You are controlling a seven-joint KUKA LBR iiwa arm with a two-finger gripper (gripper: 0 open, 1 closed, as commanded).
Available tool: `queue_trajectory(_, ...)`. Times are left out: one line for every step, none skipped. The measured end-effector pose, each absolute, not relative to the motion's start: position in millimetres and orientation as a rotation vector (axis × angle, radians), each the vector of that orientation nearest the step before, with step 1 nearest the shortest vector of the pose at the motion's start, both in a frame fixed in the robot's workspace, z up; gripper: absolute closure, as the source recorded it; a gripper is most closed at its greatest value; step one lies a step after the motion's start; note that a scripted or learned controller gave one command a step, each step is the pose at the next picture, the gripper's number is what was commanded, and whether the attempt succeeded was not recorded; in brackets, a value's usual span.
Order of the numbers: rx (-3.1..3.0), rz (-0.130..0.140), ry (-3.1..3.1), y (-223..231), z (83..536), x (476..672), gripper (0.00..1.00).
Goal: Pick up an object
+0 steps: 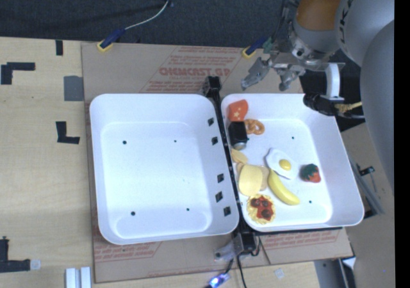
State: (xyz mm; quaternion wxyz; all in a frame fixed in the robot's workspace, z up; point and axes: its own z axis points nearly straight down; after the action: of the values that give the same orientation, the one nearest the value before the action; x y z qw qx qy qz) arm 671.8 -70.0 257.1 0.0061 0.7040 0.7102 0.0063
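The pincer (271, 76) hangs above the far rim of the right bin (320, 133), its two fingers spread apart with nothing between them. Every candidate for picking lies in that right bin, mostly crowded toward the divider shared with the left bin (154, 171).

Nearest the pincer are the red tomato-like piece (237, 110), a pretzel (255, 127) and a dark block (237, 134) just below them; these sit so close together that a descent there risks pinching two at once or striking the wall. Further toward the near side lie the fried egg (280, 164), the banana (282, 189), a pale yellow lump (252, 179) and a small pizza slice (261, 208), the banana touching the egg and the lump (a cluttered patch for a clean grip).

The better choice looks to be the small red-and-green piece (311, 173), possibly a strawberry, though it is too small to be sure. It stands apart from the rest with bare floor around it. To do the step well, centre over it, keep the fingers wide, come straight down until they straddle it, then close and lift vertically.
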Motion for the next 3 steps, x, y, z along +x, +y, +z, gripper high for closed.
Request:
queue_trajectory(2.232,-0.015,2.220,-146,132,650.9,0.00)
queue_trajectory(2.220,-0.004,2.223,-141,150,654.6,1.00)
queue_trajectory(2.209,0.013,2.216,-135,319,670.5,1.00)
